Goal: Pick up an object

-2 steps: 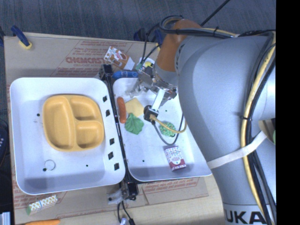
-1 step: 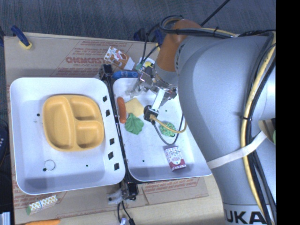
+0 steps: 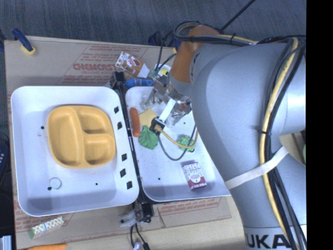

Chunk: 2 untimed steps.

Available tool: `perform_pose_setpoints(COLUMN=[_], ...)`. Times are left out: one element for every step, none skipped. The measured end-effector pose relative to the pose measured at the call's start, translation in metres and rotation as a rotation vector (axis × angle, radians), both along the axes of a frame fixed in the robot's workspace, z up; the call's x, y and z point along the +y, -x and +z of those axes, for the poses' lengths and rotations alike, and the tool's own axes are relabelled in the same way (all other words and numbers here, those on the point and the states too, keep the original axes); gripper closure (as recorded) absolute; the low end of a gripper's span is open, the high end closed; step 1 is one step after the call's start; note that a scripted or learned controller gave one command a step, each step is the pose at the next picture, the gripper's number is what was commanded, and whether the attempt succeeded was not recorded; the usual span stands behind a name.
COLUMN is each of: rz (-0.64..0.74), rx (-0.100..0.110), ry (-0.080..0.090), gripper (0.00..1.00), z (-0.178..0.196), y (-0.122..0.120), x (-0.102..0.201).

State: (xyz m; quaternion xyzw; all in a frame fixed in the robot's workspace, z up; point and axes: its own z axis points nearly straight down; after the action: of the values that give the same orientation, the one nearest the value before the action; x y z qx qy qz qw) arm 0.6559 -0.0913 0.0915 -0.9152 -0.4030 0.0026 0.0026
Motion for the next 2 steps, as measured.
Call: perform_pose_setpoints(rz=[0.000, -0.085], rx=[0.000, 0.004], ry=[0.000, -0.001], gripper=[0.00, 0.00], z=[0.0000, -0.0004], y=[-0.0001, 0.0068], x=[0.0003, 0.0007])
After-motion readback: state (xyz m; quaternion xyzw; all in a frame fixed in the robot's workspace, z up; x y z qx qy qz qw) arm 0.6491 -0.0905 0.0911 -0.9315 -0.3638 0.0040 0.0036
